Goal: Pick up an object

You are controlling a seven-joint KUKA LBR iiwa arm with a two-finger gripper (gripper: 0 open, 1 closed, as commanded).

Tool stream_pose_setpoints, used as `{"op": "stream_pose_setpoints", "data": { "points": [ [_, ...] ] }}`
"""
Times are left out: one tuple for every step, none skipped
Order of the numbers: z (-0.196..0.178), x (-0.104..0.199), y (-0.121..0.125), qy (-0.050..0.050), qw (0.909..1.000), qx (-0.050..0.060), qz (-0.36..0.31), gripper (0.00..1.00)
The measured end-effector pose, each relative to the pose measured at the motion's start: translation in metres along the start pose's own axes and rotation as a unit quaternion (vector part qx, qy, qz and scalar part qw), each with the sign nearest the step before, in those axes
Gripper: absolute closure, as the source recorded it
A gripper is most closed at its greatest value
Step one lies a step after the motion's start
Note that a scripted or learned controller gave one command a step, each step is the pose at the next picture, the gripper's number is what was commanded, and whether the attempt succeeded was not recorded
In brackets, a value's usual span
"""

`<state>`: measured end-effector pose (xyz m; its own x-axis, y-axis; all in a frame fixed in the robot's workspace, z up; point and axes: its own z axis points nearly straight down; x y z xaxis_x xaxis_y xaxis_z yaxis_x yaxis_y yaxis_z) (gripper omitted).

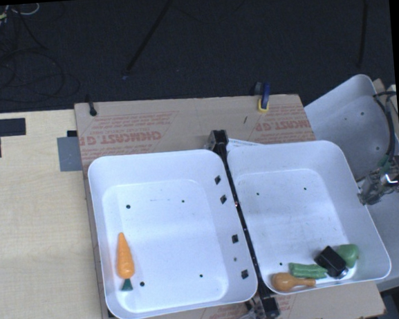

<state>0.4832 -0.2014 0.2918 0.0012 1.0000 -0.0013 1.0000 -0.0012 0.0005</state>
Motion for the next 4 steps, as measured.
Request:
{"op": "stream_pose_setpoints", "data": {
  "points": [
    [-0.026, -0.012, -0.007, 0.000, 1.0000, 0.000, 0.000, 1.00],
    [-0.032, 0.046, -0.007, 0.002, 1.0000, 0.001, -0.004, 1.00],
    [-0.018, 0.043, -0.006, 0.001, 1.0000, 0.003, 0.000, 1.00],
    [-0.041, 0.059, -0.007, 0.001, 1.0000, 0.000, -0.002, 1.00]
  ]
}}
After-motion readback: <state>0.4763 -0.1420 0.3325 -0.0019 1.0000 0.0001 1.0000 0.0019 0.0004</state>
